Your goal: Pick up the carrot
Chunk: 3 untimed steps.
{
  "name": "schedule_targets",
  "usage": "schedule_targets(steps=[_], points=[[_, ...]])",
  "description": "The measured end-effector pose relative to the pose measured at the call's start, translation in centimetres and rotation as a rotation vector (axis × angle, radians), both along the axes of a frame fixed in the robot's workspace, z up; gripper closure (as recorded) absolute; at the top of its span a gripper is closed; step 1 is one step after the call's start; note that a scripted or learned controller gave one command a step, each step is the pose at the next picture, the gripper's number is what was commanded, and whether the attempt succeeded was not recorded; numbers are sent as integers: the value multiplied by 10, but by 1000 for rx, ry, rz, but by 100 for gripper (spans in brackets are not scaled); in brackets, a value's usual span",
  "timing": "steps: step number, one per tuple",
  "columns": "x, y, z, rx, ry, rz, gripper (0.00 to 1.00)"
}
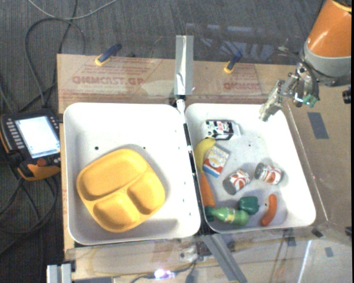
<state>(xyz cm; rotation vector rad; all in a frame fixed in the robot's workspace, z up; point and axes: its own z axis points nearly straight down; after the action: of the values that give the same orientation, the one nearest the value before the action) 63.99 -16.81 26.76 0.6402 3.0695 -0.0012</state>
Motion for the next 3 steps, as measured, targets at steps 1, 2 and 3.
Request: schedule_targets(steps=[1, 2, 3], points=[[14, -55, 116, 0, 0, -328, 100], [-16, -55, 4, 0, 3, 34, 100], [-119, -56, -6, -1, 4, 338, 100]])
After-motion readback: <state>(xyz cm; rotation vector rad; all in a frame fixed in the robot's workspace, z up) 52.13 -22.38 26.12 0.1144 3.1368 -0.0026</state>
